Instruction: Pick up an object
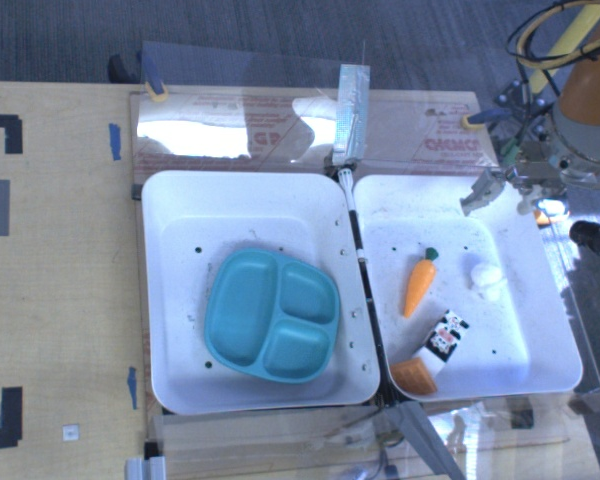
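Beside the toy carrot in the right bin, a white lump lies right; a black-and-white block and orange piece lie below. The carrot stands near-vertical, green tip up. The gripper hovers upper right, fingers seemingly apart, empty.

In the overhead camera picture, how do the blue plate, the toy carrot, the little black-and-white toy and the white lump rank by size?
Largest to smallest as they look in the camera view:
1. Blue divided plate, by far.
2. Toy carrot.
3 and 4. Black-and-white toy and white lump look about alike; the lump blends into the white bin, so I won't rank them.
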Controlling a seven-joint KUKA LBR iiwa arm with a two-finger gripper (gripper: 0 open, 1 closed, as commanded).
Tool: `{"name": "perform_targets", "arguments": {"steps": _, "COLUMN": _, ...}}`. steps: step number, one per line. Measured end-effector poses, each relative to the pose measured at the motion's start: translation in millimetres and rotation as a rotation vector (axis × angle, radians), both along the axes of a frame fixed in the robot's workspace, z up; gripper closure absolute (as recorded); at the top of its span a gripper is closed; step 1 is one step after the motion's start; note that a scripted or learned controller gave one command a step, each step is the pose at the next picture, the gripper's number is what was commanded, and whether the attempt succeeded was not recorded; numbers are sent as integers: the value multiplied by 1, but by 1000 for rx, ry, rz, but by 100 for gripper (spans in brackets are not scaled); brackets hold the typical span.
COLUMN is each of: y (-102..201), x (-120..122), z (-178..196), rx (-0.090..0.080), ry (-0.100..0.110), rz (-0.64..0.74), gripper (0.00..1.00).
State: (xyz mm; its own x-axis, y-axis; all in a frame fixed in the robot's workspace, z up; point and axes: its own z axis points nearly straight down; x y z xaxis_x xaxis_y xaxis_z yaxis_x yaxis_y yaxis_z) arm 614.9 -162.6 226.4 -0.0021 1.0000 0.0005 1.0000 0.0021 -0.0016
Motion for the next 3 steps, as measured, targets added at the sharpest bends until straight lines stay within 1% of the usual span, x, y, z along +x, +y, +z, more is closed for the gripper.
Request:
{"name": "perform_targets", "arguments": {"steps": 1, "y": 39, "x": -16, "z": -130, "rx": 0, "ry": 0, "rz": 157, "gripper": 0}}
{"name": "perform_targets", "arguments": {"steps": 2, "y": 60, "x": -49, "z": -139, "rx": -2, "ry": -8, "rz": 199, "gripper": 0}}
{"name": "perform_targets", "arguments": {"steps": 3, "y": 59, "x": -47, "z": -128, "rx": -3, "ry": -14, "rz": 198, "gripper": 100}}
